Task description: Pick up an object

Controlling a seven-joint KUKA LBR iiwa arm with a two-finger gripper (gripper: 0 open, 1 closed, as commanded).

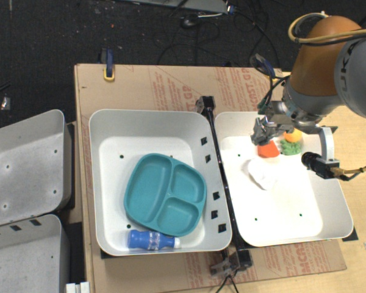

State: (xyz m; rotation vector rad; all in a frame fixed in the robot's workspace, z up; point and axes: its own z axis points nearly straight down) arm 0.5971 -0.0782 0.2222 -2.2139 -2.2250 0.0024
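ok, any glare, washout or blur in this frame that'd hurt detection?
Camera view: sharp and evenly lit. The white object nearly washes out against the right bin. The claw is dark and cluttered over the orange object. The teal plate and blue bottle stand out clearly.

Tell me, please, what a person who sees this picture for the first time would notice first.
Most likely the teal divided plate lying in the left bin, with a blue bottle on its side just below it. Next comes the grey and orange arm reaching in from the right, its tool low over the far end of the right bin, close to a small orange object and a yellow-green one.
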